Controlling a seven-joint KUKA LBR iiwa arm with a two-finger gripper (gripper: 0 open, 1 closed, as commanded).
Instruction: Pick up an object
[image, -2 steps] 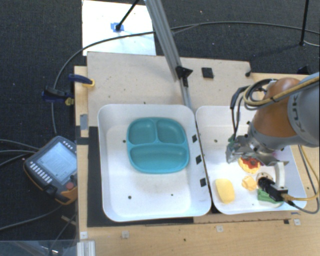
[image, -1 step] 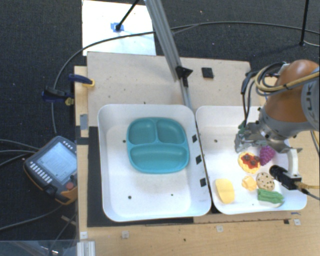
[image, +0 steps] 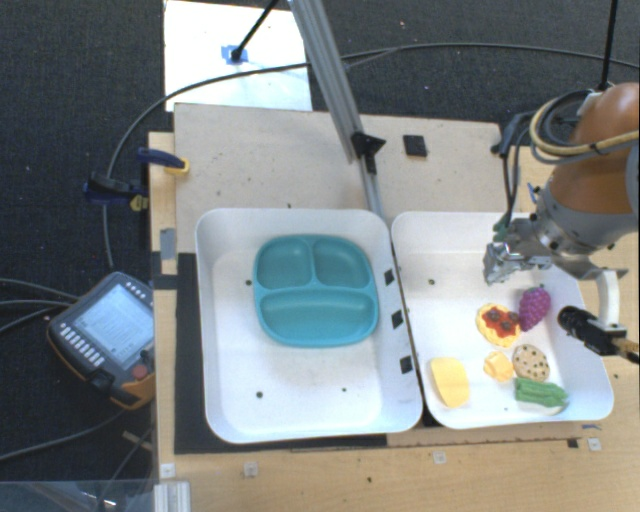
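Camera view looks down at a slant on two white bins side by side on a bench. Left bin (image: 230, 400) holds a teal divided plate (image: 315, 290), three compartments, lying flat toward the bin's upper middle. Right bin (image: 440, 250) holds the toy food, all bunched in its lower right part: a round pizza slice with red topping (image: 499, 323), purple grapes (image: 534, 305) just right of it, a yellow cheese block (image: 450, 381) lower left, a small yellow piece (image: 498, 365) between cheese and cookie, a speckled cookie (image: 530, 362), and a green vegetable (image: 541, 394) touching the cookie's lower edge.

Arm (image: 590, 170) comes in from the right, orange band above the wrist. Gripper (image: 503, 262) hangs over the right bin's upper right area, just above the pizza slice and up-left of the grapes, apart from both. Nothing seen between its fingers; whether they are wide or narrow, cannot tell, tips too small and blurred.

Off the bins: a handheld controller with screen (image: 105, 338) on the dark floor at left, a blue and yellow clamp (image: 140, 175) at the bench's left edge, a grey pole (image: 335, 80) slanting down to the bins' top edge, a small black square (image: 415, 146) on the bench.
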